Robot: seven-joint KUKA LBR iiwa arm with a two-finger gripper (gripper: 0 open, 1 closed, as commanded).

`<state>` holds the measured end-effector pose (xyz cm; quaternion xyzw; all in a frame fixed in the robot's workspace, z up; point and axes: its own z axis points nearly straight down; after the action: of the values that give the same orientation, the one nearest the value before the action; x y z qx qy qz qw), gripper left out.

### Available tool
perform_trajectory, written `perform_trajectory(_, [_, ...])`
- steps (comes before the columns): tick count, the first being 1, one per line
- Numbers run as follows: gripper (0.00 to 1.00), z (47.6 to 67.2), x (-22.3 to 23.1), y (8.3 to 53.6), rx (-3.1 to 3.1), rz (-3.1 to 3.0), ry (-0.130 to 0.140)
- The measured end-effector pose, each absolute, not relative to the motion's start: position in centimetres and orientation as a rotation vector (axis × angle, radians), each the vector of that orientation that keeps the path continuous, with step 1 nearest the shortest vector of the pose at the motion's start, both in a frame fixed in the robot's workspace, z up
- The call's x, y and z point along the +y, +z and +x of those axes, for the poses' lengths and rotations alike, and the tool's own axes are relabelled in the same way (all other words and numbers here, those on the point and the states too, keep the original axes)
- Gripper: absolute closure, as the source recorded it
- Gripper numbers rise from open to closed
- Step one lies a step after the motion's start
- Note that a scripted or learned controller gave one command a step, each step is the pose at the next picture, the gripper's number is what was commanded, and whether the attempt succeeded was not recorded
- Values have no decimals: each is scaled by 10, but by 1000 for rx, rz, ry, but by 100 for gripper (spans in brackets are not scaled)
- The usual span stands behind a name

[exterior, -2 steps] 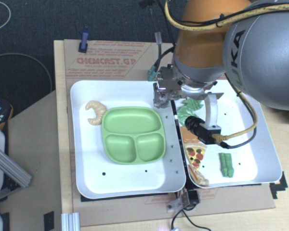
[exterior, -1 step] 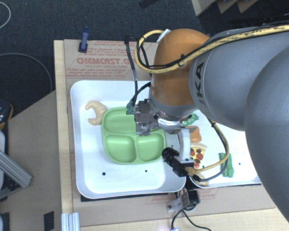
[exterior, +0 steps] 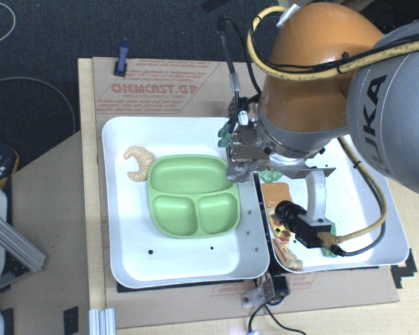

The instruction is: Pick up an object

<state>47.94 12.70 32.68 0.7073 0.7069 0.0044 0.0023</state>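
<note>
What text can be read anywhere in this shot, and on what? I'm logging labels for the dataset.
"CHEMCAST GP": large red letters on the brown sheet behind the bins, partly blurred.
Smaller red lines around it on the same sheet: too blurred to read.
"KU": white letters on the grey arm, cut off; presumably KUKA.

The bench (exterior: 164, 82), a tan board printed with red lettering, spans the middle of the frame. Two shallow white bins sit on it side by side, touching: the left bin (exterior: 126, 208) at lower centre, the right bin (exterior: 377, 236) at lower right. A small blue object (exterior: 121, 57) rests at the board's upper-left edge.
</note>
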Motion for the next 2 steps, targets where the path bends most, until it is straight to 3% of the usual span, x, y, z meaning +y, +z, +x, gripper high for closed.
perform_trajectory(1, [100, 478, 229, 335, 2235, 2210, 8])
perform_trajectory(2, [100, 479, 223, 345, 2224, 2216, 6])
